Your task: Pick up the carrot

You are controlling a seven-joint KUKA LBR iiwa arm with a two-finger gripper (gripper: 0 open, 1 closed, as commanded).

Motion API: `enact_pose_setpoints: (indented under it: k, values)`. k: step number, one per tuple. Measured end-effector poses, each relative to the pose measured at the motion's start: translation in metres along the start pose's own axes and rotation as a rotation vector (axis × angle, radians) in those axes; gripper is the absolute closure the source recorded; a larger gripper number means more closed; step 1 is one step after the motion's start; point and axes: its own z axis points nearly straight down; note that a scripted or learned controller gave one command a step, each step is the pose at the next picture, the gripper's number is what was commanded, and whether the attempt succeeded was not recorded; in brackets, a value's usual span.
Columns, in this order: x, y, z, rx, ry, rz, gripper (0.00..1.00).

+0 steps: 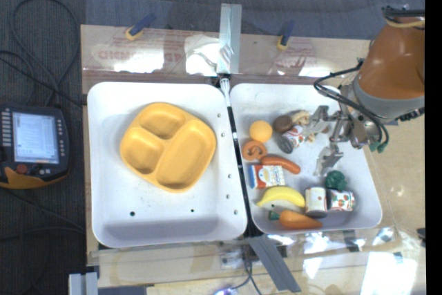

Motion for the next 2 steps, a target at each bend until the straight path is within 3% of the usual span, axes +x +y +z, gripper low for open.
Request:
enact_pose_setpoints:
  k: [1, 2]
  values:
    - [-0.027, 0.062, 0.019, -0.003, 0.0, 0.051, 0.0]
    - [-0.055, 0.117, 0.01, -0.002, -0.003, -0.01, 0.0]
